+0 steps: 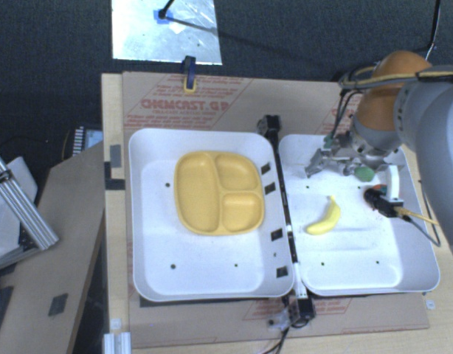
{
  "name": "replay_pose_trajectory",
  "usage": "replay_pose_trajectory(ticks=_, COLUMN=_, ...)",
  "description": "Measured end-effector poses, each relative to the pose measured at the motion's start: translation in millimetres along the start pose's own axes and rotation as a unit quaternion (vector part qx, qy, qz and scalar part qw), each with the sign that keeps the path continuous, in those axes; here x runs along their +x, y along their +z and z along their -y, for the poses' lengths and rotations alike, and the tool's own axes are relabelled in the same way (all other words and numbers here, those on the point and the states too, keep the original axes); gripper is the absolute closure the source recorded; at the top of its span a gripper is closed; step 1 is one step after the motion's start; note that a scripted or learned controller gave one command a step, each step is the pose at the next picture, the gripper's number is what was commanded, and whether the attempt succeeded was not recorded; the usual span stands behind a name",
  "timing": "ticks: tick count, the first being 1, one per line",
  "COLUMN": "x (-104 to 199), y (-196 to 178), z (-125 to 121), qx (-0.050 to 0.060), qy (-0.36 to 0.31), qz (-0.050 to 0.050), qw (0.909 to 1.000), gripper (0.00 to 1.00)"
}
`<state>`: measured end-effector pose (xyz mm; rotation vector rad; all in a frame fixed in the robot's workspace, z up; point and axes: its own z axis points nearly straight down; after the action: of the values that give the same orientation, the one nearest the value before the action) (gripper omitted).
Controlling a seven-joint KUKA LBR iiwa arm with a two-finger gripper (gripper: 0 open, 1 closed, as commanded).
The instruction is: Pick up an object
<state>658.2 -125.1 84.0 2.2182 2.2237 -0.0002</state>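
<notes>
Since the task asks only for some object, we take the small yellow plastic banana (324, 218) as the likeliest target. It lies flat on the floor of the right-hand shallow white bin (359, 275), near the gripper (315, 167) but apart from it, on the side toward the bin's near edge. Nothing stands between the two.

We cannot tell whether the gripper is spread or drawn together, because its metal tip is small and seen at a slant. We see nothing held in it. It hangs over the far part of the same bin, so we judge that the approach is in hand and the pick is not yet made.

The next move, as we read it, calls for a shift toward the near edge until the gripper is over the banana's middle. The wrist would then turn so that the grasp crosses the curved body rather than running along it, followed by a straight descent. A smooth, curved thing like this may roll or slip out if it is taken off-centre.

A small green thing (364, 172) sits close behind the gripper, toward the arm. It is too small for us to name.

Well away from the gripper, across the divide, the left-hand white bin (160, 271) holds a yellow plastic tray (218, 192) with three compartments, lying flat near its middle.
</notes>
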Motion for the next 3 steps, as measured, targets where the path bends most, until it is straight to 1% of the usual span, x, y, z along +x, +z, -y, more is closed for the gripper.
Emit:
replay_pose_trajectory(ticks=1, x=0, y=-13, z=-2, qx=-0.002, qy=0.0, qz=0.0, qw=1.0, gripper=1.0)
replay_pose_trajectory(ticks=2, x=-3, y=-59, z=3, qx=-0.003, qy=0.002, qz=0.0, qw=1.0, gripper=1.0)
replay_pose_trajectory(ticks=3, x=-10, y=-111, z=-6, qx=-0.003, qy=0.0, qz=0.001, qw=1.0, gripper=1.0)
